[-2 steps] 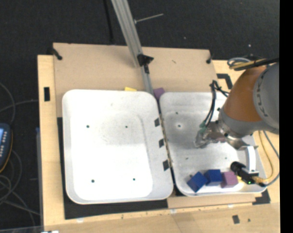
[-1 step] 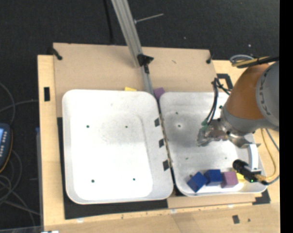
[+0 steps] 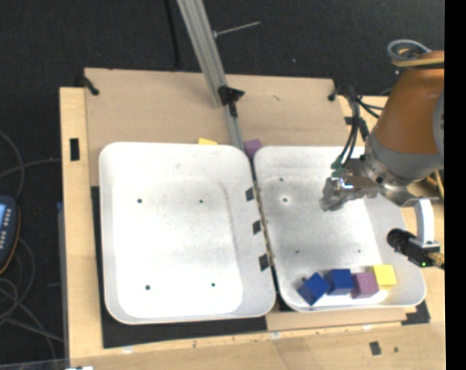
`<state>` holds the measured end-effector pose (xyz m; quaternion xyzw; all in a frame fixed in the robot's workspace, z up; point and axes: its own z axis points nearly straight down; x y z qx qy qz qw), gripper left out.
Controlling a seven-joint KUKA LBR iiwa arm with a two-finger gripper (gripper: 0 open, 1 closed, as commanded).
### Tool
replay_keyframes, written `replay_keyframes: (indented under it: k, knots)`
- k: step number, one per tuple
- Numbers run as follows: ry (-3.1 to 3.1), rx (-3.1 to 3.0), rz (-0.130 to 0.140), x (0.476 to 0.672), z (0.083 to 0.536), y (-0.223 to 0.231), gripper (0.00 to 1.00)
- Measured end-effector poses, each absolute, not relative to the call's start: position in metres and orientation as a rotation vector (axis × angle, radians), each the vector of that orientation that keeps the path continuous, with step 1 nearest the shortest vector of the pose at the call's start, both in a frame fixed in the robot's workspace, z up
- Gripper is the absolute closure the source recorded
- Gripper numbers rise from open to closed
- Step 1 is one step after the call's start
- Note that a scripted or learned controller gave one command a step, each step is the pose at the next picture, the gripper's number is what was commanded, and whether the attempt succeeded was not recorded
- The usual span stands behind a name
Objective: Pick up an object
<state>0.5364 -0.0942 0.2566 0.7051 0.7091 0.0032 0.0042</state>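
Observation:
Along the front edge of the right bin (image 3: pixel 295 230) lie two blue blocks (image 3: pixel 314 287) (image 3: pixel 341 280), a purple block (image 3: pixel 365 283) and a yellow block (image 3: pixel 384 275), close together in a row. My gripper (image 3: pixel 331 196) hangs over the bin's upper right part, well above and behind the blocks, reaching in from the right under the orange-banded wrist (image 3: pixel 414 106). I see nothing held beneath it.
The left bin (image 3: pixel 175 230) sits beside the right one. A yellow block (image 3: pixel 208 141) and a purple block (image 3: pixel 253 146) lie on the bench just behind the bins. A slanted metal pole (image 3: pixel 206 45) rises between them.

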Motion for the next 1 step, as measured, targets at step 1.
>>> replay_keyframes:
  k: [1]
  knots:
    - [2.22, 2.228, -0.009, 0.5262, 0.1267, -0.1441, 1.0]
